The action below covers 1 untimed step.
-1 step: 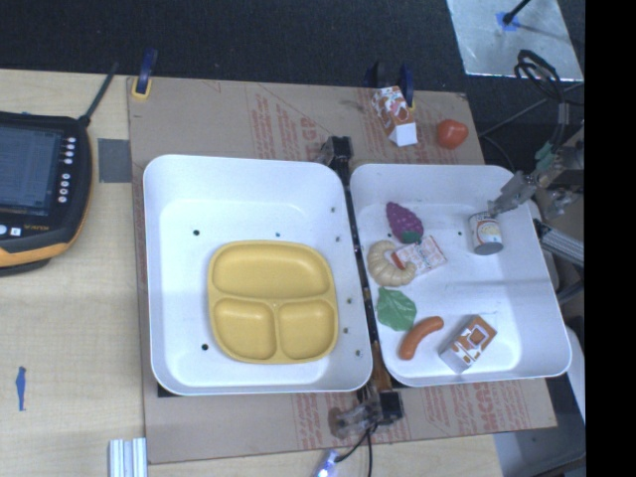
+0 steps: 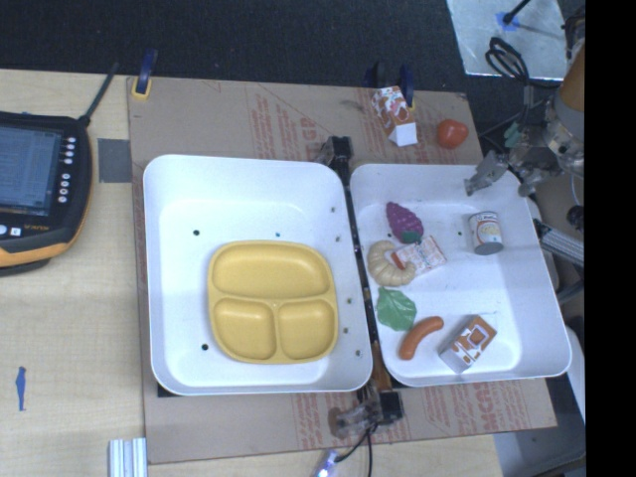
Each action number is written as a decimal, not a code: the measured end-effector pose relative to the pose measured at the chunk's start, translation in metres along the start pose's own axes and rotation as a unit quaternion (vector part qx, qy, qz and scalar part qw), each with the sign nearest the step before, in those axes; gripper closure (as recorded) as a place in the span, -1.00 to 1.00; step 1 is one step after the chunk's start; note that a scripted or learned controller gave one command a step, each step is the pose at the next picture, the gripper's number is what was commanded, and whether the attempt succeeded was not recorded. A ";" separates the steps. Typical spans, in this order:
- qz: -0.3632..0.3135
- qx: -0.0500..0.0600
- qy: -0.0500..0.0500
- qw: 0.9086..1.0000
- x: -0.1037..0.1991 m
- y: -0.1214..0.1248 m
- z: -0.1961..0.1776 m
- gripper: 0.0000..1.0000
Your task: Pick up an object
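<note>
My bench [image 2: 60, 366]: cardboard sheet [image 2: 248, 117] at centre carries two white bins [image 2: 164, 182] side by side; pendant [image 2: 35, 187] at left edge; carton [image 2: 395, 114], tomato [image 2: 452, 133] near back edge.

Grey claw [image 2: 489, 175] at upper right, arm reaching in from right edge, nothing between its fingers

Robotics laboratory setting. 2 white bins [image 2: 159, 266] are sitting side by side on a cardboard sheet [image 2: 248, 117] covering a wooden table [image 2: 60, 346]; a teach pendant [image 2: 35, 187] is lying at the left edge, and clamps [image 2: 144, 73] are gripping the sheet's far edge.
</note>
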State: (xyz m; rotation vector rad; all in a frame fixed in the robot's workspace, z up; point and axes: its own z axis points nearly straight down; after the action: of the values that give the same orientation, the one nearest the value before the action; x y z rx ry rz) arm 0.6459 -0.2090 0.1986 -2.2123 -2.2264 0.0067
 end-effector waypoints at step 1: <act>0.000 0.001 0.001 1.000 0.057 0.010 0.098 -1.00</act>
State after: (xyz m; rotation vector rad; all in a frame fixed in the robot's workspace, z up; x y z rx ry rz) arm 0.6551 -0.1520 0.1005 -2.2100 -2.2236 0.0076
